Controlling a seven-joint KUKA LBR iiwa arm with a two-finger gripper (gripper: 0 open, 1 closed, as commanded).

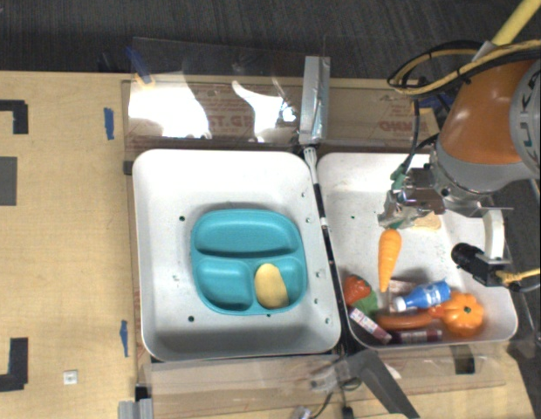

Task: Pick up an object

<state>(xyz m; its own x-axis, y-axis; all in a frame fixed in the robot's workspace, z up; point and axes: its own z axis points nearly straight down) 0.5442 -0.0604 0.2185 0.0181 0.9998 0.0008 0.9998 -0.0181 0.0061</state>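
Glossy white plastic bins [157, 234], matt teal tray [244, 234].

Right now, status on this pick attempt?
End effector over right bin, carrot hanging from it. Toy pile below. Potato in teal tray.

Bright, even overhead light; I read most of the view fine.
Strong glare blows out the clear panel [209, 107] behind the left bin [157, 234]. Soft shadows fall inside both bins. The arm [489, 120] looks slightly soft and blurred near the wrist. The clutter in the right bin [340, 190] is low-res, hard to resolve.
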